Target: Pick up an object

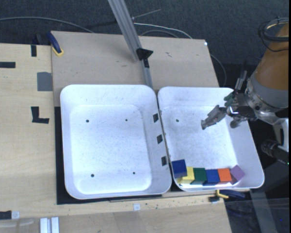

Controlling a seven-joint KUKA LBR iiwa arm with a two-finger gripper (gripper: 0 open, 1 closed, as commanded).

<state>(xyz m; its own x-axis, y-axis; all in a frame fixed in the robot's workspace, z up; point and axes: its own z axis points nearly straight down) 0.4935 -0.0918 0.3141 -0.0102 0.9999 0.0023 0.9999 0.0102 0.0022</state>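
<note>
I find nothing I can read from here. The two white bins (pixel 109 93) carry no lettering or labels, and neither do the coloured blocks (pixel 206 174) in the right one. The black marks on the bench (pixel 19 130) are plain shapes, not letters or numbers. The arm (pixel 274 76) shows me no brand or number at this size.
</note>
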